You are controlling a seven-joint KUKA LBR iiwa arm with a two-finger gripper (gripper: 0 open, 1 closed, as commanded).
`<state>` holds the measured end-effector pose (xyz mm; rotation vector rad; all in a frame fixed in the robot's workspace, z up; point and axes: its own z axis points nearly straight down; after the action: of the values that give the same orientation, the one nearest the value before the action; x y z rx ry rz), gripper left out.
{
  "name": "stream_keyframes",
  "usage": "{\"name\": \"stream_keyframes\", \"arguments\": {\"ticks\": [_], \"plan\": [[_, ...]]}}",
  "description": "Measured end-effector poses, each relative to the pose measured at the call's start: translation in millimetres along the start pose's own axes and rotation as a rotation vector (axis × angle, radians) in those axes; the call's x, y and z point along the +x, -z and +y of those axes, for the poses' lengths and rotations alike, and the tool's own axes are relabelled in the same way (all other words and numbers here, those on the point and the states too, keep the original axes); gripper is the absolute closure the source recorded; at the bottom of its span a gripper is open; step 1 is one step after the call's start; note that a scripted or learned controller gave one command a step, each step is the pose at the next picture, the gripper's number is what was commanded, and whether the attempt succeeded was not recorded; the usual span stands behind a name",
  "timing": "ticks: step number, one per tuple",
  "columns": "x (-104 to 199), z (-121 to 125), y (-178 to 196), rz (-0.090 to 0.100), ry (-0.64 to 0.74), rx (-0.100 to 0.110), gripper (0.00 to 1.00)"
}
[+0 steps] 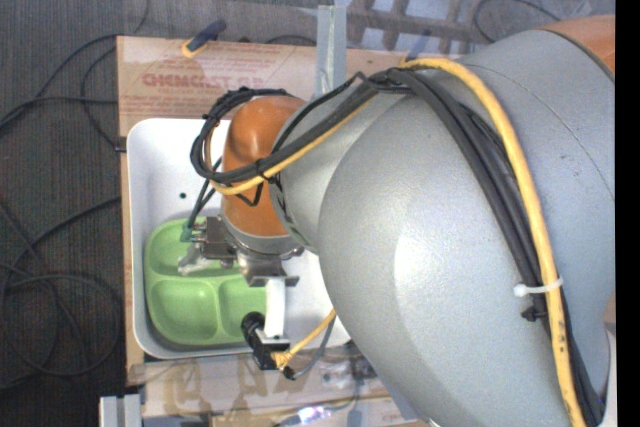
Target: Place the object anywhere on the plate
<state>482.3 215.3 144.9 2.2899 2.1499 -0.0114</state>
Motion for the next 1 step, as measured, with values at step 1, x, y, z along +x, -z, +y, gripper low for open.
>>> {"name": "stream_keyframes", "arguments": {"ticks": [1], "plan": [[-5.5, 37.8, -47.8, 0.015, -0.306, -0.021, 0.0]]}}
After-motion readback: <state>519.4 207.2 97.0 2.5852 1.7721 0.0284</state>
